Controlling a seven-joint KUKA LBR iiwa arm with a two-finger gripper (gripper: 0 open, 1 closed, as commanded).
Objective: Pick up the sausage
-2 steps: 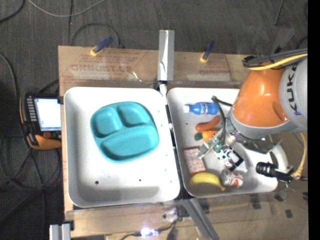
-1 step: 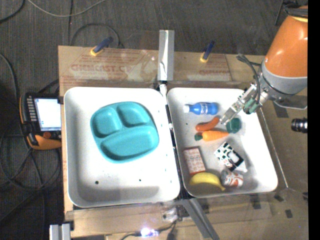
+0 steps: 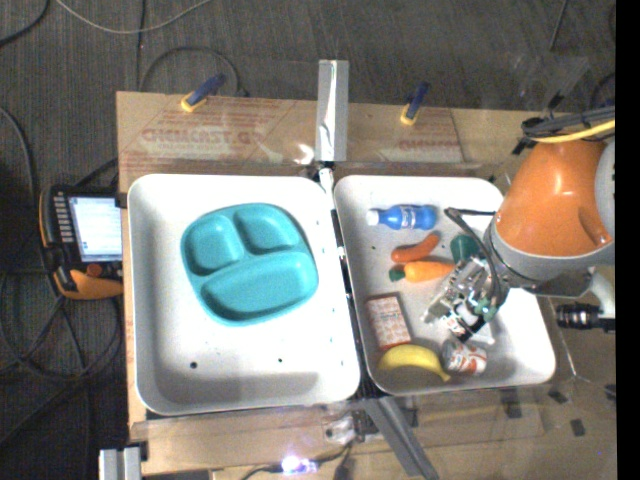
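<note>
The sausage [image 3: 416, 247], reddish-orange and thin, lies at a slant in the right bin [image 3: 520, 368], just above an orange carrot [image 3: 428, 270]. My gripper [image 3: 462, 303] hangs over the right bin's middle, a little right of and below the sausage and apart from it. The orange-banded wrist covers the bin's right side. Nothing shows between the gripper's tips, and its metal parts are too cluttered to read.
The right bin also holds a blue bottle [image 3: 404, 217], a small brown packet [image 3: 387, 320], a banana [image 3: 412, 360], a can [image 3: 466, 356] and a dark green item [image 3: 464, 247]. In the left bin [image 3: 160, 368] rests a teal divided plate [image 3: 251, 260].
</note>
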